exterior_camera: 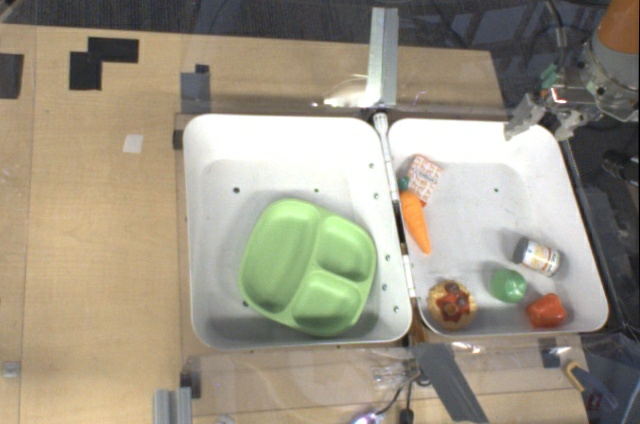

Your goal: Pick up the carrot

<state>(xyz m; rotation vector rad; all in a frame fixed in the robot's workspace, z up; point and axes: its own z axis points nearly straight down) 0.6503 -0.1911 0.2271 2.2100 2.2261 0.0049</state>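
The orange carrot (414, 223) lies in the right bin (490, 192), close against its left wall, with its thick end pointing up toward a pink-and-white packet (425, 178). My gripper (545, 118) hovers over the bin's far right corner, well away from the carrot, up and to the right of it. Its two fingers stand apart, open, with nothing between them.
Along the right bin's near edge sit a small jar (538, 257), a green round fruit (508, 285), a red pepper (546, 310) and a brown-red muffin-like item (451, 303). A green divided plate (308, 264) lies in the left bin (220, 212). A metal post (384, 52) rises behind the divider.
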